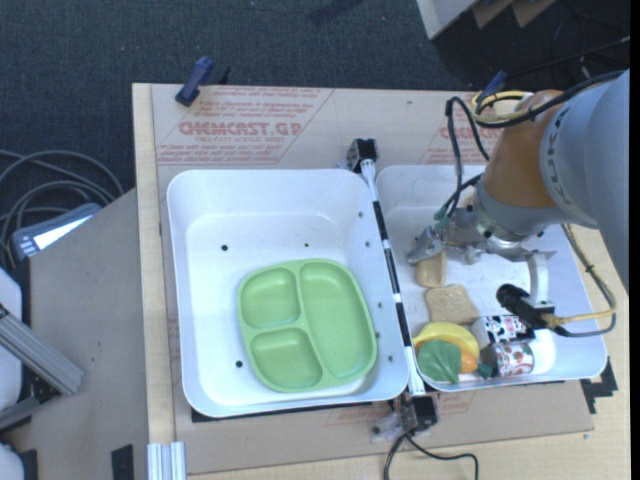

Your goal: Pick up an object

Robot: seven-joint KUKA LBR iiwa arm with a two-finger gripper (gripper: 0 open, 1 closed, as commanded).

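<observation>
- The green plate [305,323], moulded into three compartments, lies flat in the left bin [200,208], toward that bin's near side.
- The right bin [400,183] stands just right of the green plate's bin, rim against rim.
- The arm [585,138] comes in well to the right of the green plate, and its orange band [515,163] is bent down over the right bin.
- The gripper [432,246] hangs low in the right bin, right of the green plate and about level with its far rim. Whether it is spread or pressed together cannot be told, as the wrist covers it.
- A small tan piece [430,271] lies right of the green plate, just beneath the gripper (touching or apart, I cannot tell).
- A tan slice [452,303] lies flat just nearer than that piece, also right of the green plate.
- A yellow fruit [448,336] sits right of the plate's near corner, with a green piece [438,361] touching its near side.
- A patterned container [515,353] lies on its side farther right of the green plate, just beside the yellow fruit.
</observation>
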